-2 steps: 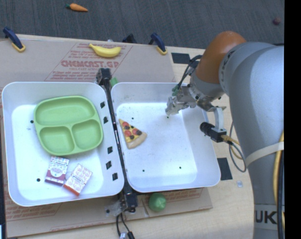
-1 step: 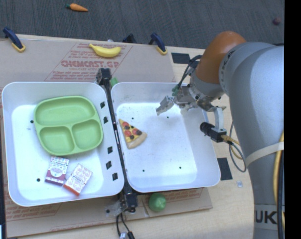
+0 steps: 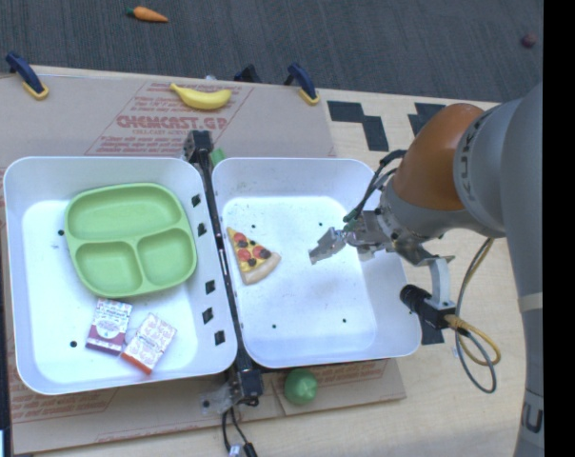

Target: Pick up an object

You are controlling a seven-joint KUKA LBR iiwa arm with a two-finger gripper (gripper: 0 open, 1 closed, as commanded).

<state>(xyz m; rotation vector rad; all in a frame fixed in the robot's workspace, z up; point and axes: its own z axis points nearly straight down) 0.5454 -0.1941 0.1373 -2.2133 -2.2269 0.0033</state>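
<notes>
A toy pizza slice point(image 3: 251, 254) lies at the left side of the right bin point(image 3: 307, 350). My gripper point(image 3: 327, 246) hangs over the middle right of that bin, to the right of the slice and apart from it, and I see nothing held in it. In the left bin point(image 3: 26, 284) a green divided plate point(image 3: 130, 236) lies flat. Two small packets point(image 3: 109, 325) point(image 3: 149, 341) rest in front of the plate.
A toy banana point(image 3: 202, 94) lies on the cardboard behind the bins. A green ball point(image 3: 301, 386) sits in front of the right bin. Blue clamps point(image 3: 303, 81) hold the board's back edge. A carrot point(image 3: 149, 13) is on the floor beyond.
</notes>
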